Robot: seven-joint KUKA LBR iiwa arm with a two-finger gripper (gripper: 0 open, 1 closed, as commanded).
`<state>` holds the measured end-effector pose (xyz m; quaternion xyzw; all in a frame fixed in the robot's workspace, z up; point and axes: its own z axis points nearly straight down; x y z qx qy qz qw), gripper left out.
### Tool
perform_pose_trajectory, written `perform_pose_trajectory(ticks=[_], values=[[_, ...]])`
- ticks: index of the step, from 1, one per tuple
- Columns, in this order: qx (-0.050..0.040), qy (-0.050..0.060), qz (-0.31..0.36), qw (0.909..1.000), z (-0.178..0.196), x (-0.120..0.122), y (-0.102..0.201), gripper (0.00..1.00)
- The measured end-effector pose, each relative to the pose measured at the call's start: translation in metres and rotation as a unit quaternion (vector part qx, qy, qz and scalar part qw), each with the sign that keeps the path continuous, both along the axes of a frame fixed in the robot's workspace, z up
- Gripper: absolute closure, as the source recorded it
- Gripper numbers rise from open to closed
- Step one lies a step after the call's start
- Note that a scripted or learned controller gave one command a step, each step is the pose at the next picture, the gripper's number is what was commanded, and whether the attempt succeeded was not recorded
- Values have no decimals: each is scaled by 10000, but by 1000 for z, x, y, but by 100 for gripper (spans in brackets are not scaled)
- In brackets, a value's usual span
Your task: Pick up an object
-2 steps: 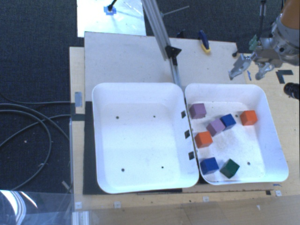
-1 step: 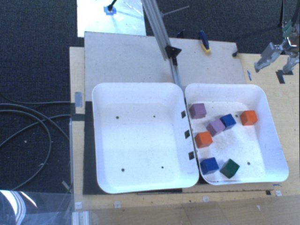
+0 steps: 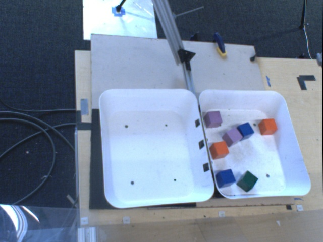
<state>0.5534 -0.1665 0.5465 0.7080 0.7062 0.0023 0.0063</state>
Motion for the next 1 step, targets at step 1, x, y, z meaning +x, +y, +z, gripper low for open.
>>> perform_pose_trajectory(ticks=[1], values=[[29,83,1,10000,-101,-12,-28,0]])
